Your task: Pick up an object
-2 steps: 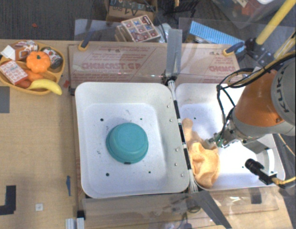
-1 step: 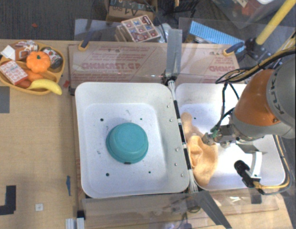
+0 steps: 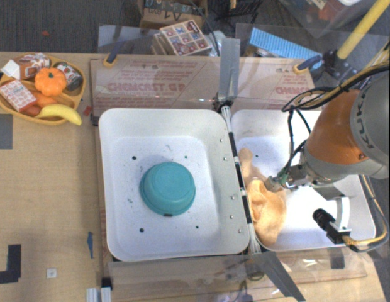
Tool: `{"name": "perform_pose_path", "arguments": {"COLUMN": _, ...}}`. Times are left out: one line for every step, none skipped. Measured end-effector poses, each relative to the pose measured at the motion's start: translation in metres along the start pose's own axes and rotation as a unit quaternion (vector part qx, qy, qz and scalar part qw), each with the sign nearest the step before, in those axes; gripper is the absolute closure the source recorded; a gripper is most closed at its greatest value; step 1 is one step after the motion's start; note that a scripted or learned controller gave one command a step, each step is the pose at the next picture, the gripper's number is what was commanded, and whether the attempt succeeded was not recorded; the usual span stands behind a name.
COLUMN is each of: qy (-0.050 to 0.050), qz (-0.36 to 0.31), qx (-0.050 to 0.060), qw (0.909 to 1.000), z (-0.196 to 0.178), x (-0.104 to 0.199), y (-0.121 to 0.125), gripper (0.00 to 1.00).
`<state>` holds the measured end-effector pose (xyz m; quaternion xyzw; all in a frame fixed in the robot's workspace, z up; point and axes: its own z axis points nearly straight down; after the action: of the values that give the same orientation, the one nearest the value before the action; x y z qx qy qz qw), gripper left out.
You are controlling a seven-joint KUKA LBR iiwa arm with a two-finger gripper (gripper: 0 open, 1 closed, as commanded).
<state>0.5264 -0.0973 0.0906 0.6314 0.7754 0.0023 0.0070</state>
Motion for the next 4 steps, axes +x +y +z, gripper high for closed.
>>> {"name": "perform_pose_path", "arguments": {"qy": 0.001, "qz": -0.046, "qx": -0.001, "qw": 0.999, "z": 0.0, "x": 0.0, "y": -0.001, "gripper": 0.0}}
{"name": "perform_pose_path", "arguments": {"qy": 0.002, "qz": -0.072, "qx": 0.001, "qw": 0.9974, "z": 0.002, "x": -0.03, "y": 0.082, "gripper": 0.0}}
{"name": "perform_pose_path", "arguments": {"qy": 0.005, "qz": -0.101, "qx": 0.007, "qw": 0.9948, "z": -0.039, "x": -0.028, "y": 0.056, "gripper": 0.0}}
{"name": "perform_pose_path", "arguments": {"qy": 0.002, "qz": -0.108, "qx": 0.0, "qw": 0.9941, "z": 0.0, "x": -0.021, "y": 0.02, "gripper": 0.0}}
